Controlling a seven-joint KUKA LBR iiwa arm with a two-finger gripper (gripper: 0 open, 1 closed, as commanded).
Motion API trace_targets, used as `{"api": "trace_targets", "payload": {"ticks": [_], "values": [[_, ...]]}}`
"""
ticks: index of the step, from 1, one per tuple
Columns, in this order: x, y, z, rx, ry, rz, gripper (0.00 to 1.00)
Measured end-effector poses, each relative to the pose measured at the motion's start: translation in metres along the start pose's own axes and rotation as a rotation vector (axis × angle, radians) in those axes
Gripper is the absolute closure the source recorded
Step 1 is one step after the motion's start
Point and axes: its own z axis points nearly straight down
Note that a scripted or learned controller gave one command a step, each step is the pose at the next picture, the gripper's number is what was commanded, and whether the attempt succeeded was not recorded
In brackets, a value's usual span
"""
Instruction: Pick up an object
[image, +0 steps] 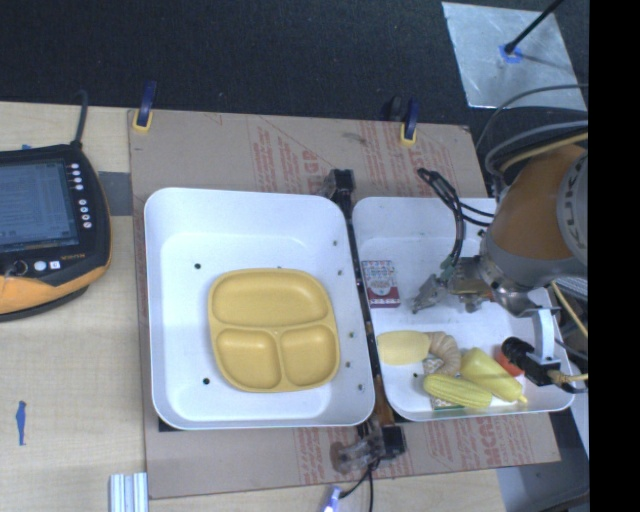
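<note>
The right bin holds several small items. A red and white box lies at its left wall. A pale yellow rounded piece sits in front of the box, with a tan shell-like piece beside it. A corn cob and a yellow pepper-like piece lie along the front wall. My gripper hangs low over the bin's middle, right of the box and behind the yellow piece. It points left, and nothing shows in its grasp.
The left bin carries a yellow divided plate. A tablet in an orange case lies on the bench at far left. The grey and orange arm and its cables cover the right bin's right side. Clamps hold the cardboard base at the back.
</note>
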Motion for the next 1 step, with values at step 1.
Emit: {"api": "trace_targets", "payload": {"ticks": [1], "values": [[-0.0797,0.0747,0.0124,-0.005,0.0,0.002,0.0]]}}
